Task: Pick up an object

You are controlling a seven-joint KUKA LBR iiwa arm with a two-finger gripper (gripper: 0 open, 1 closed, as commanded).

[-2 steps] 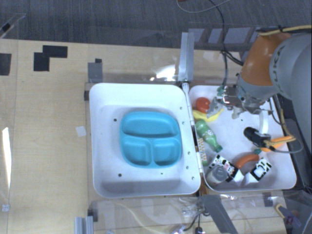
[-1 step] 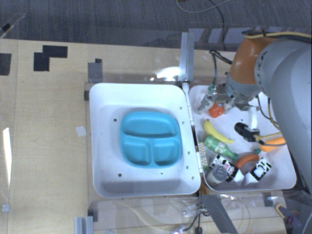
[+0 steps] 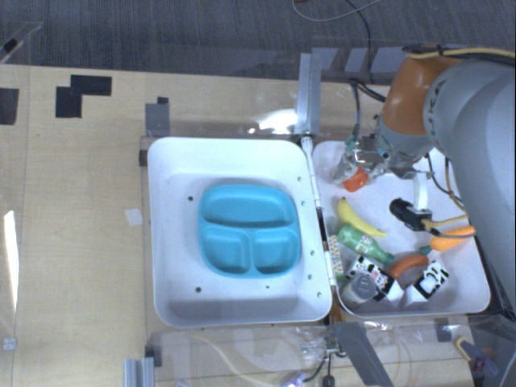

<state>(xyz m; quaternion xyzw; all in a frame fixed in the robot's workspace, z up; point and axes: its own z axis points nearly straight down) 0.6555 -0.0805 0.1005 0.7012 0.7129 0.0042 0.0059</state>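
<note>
Orange piece (image 3: 355,181) lies just beside the tool (image 3: 360,161).

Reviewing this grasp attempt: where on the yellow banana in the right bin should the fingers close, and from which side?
Probably across the middle of the banana, coming from above. It lies flat and slanted, and its upper half has bare bin floor on both sides, while its lower end crowds the green bottle.
</note>
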